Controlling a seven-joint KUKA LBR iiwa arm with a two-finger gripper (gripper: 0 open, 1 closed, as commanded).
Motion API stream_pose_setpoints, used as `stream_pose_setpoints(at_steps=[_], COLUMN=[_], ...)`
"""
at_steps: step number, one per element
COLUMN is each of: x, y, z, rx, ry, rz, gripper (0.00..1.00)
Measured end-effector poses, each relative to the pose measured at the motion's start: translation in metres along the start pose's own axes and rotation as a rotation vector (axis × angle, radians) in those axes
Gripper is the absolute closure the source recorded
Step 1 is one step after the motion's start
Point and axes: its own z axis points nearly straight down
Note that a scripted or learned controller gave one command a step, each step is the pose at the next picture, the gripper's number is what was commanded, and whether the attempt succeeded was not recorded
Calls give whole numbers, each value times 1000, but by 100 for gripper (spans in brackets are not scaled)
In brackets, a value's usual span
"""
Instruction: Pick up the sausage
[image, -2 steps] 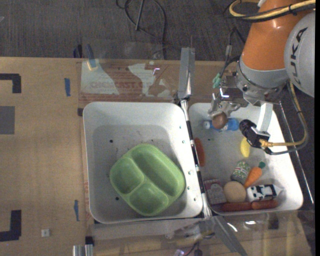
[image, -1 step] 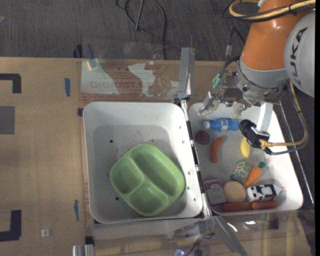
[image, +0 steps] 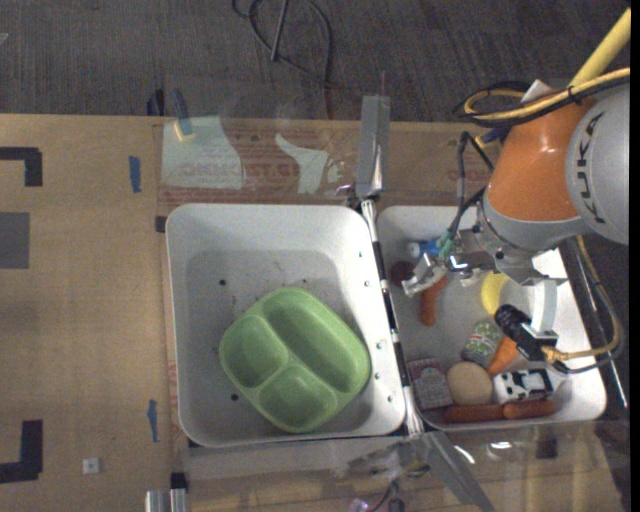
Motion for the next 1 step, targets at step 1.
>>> stream_pose_setpoints(at_steps=[1], x=[-44], y=[-32], z=[47], rx=[2], ry=[1], rz=[131], gripper=[0])
